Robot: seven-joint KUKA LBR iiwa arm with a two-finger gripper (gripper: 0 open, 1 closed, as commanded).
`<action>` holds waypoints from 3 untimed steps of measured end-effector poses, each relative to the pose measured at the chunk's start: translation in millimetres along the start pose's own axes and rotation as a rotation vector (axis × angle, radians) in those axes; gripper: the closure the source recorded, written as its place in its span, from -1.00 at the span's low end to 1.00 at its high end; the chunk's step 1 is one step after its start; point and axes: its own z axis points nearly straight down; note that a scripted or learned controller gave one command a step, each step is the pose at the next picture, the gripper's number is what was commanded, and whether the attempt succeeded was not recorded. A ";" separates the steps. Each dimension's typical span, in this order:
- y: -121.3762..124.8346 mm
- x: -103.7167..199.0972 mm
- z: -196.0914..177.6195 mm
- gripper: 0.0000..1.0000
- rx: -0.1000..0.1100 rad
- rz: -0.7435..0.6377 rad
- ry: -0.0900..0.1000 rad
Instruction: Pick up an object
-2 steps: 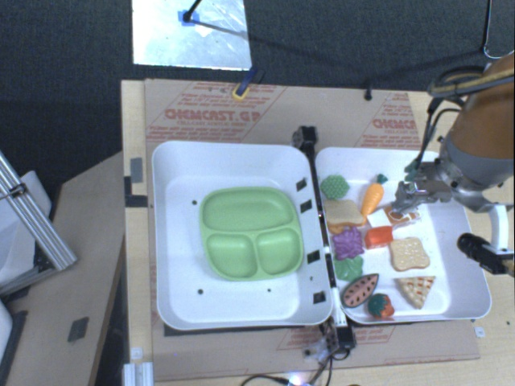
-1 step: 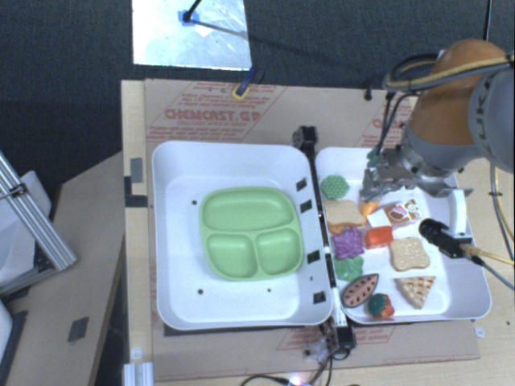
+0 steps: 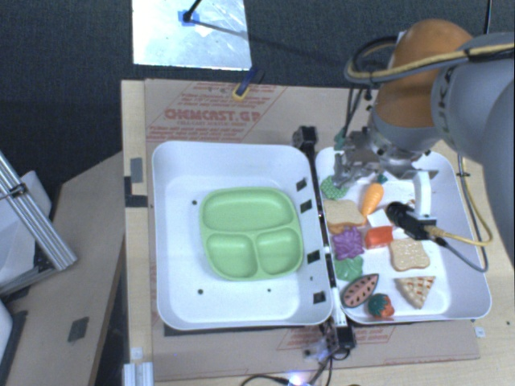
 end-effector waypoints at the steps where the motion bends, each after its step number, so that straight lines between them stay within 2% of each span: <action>1: -2.2 8.7 -3.7 1.00 0.002 0.003 -0.001; 3: -17.4 7.3 8.5 1.00 0.004 0.009 -0.002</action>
